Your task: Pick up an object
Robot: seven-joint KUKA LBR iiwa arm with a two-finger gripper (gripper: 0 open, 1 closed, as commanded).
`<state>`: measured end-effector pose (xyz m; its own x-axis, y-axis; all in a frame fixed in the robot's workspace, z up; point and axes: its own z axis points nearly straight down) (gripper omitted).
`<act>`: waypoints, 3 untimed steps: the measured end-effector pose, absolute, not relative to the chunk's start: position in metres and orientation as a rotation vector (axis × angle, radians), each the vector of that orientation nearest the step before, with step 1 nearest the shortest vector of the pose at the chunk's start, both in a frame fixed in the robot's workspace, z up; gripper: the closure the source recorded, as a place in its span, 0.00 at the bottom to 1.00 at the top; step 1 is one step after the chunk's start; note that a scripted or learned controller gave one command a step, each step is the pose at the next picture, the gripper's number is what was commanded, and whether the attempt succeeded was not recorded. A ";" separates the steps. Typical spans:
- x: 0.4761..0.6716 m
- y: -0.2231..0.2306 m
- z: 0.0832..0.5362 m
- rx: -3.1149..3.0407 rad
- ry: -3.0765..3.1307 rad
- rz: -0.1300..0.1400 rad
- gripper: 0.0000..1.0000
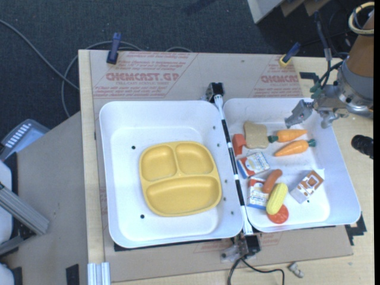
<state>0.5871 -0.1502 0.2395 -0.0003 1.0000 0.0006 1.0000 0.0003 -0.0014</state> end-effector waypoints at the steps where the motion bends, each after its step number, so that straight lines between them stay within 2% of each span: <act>1: 0.619 -0.167 0.086 -2.224 -2.224 -0.002 0.00; 2: 0.637 -0.216 0.086 -2.215 -2.221 -0.006 0.00; 3: 0.648 -0.176 0.086 -2.221 -2.223 -0.003 0.00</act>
<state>0.6484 -0.1756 0.0861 -0.0010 1.0000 0.0011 1.0000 0.0010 0.0016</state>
